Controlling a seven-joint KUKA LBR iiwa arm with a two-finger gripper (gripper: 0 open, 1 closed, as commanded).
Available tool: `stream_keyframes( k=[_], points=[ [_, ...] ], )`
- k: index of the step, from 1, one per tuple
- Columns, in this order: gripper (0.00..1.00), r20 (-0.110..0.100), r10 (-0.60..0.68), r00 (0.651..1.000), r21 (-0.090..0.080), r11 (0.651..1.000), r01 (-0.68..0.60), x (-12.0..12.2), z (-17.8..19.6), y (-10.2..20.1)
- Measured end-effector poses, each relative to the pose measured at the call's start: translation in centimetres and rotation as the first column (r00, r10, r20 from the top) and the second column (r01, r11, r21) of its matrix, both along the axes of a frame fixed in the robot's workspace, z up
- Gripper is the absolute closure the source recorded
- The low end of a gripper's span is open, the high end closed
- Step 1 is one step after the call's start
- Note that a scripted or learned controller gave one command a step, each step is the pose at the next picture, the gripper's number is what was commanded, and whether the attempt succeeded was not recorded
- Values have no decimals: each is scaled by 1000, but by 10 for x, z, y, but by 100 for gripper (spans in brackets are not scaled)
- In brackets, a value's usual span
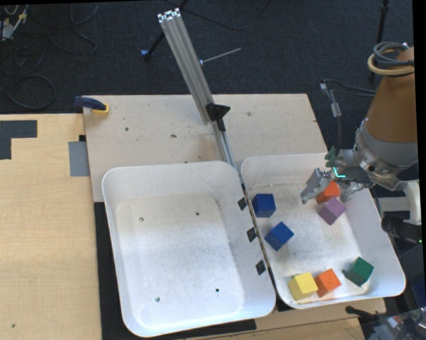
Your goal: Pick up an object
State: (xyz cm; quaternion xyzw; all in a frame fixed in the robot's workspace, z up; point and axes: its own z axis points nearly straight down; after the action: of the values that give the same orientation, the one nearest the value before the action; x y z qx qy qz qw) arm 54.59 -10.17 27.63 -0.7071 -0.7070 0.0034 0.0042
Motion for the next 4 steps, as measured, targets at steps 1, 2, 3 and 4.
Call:
stream_keyframes(
  k=[1, 2, 3, 4],
  points=[
    [0, 3, -4, 1000, 0, 1000, 4, 0, 1, -2],
    [0, -3, -1, 1000, 1, 1000, 1, -3, -63, 6],
    [0, -2, -2, 1000, 1, 1000, 2, -7, -113, -1],
    [0, 21, 0, 1000, -3, 1000, 0, -4, -153, -3]
  ],
)
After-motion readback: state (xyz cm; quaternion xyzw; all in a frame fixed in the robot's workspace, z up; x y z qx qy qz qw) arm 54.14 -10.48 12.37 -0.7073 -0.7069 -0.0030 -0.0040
